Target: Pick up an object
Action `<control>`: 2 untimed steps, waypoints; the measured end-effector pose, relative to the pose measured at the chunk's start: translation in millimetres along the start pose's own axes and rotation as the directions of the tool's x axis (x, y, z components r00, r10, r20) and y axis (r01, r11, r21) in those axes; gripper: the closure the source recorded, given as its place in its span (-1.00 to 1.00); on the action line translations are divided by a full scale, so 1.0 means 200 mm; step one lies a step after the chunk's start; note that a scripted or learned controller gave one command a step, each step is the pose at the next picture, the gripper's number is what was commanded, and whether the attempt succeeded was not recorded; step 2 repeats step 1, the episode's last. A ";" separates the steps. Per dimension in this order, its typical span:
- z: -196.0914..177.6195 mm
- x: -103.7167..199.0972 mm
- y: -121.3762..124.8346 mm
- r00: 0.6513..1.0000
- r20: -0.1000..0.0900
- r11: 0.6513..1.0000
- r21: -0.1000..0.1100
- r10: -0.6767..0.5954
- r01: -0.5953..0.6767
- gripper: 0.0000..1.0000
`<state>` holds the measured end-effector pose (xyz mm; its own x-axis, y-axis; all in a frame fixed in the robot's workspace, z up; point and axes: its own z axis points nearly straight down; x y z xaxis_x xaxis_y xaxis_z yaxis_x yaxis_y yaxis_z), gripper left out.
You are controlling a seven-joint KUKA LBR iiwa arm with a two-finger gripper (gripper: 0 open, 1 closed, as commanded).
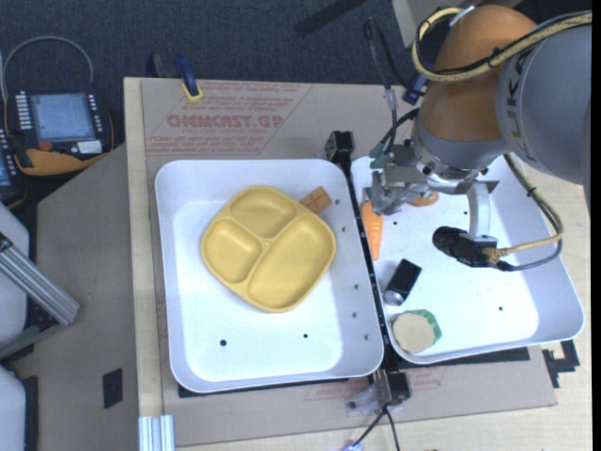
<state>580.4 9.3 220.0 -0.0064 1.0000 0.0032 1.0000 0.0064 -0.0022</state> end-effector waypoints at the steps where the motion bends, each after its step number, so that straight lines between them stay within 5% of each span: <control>1: 0.00 0.21 -0.11 1.000 0.001 1.000 0.002 0.002 -0.002 1.00; 2: 0.00 0.21 -0.11 1.000 0.001 1.000 0.002 0.002 -0.002 1.00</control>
